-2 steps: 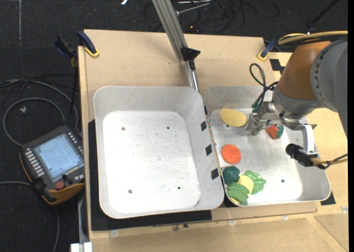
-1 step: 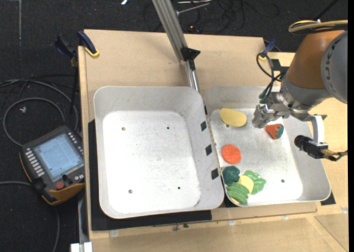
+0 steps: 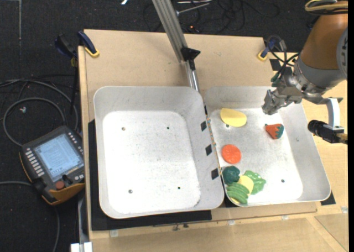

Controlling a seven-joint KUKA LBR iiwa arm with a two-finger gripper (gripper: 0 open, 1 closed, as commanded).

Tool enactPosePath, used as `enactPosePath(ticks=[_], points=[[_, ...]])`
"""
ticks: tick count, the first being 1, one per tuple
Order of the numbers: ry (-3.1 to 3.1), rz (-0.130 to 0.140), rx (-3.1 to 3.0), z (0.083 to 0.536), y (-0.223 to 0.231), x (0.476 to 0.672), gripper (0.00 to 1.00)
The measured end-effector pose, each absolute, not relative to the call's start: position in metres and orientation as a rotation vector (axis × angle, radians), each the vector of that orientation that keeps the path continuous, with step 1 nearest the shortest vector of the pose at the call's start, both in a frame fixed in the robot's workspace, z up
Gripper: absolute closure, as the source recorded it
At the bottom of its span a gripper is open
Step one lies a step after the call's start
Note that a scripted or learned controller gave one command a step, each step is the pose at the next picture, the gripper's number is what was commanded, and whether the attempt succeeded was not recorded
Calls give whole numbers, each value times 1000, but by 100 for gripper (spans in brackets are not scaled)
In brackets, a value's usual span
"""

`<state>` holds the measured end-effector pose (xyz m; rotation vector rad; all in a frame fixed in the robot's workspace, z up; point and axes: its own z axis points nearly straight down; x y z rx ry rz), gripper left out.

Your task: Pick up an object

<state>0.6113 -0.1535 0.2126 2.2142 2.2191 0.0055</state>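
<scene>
Dark floor and loose cables ring the table (image 3: 144, 60), which carries two shallow white bins side by side. All the pieces lie in the right bin (image 3: 298, 157), and my hand (image 3: 271, 103) hangs over that bin's far edge, at the end of my arm coming in from the right. Whether it is wide or narrow I cannot tell from this slanting view, but nothing shows between its tips.

What matters for the coming move is the small red piece with a green tip (image 3: 274, 130): it lies at about 6 o'clock from my hand, near and apart from it, and is the closest thing by my reckoning. Its length seems to run roughly crosswise, 3 to 9 o'clock. A yellow piece (image 3: 233, 117) sits farther off at about 8 o'clock, and an orange disc (image 3: 231, 153) and a green and yellow cluster (image 3: 243, 183) lie farther out around 7 o'clock.
</scene>
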Motion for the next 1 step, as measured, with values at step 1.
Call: enactPosePath(ticks=[1], points=[[2217,5,2215,266,-164,612,100]])
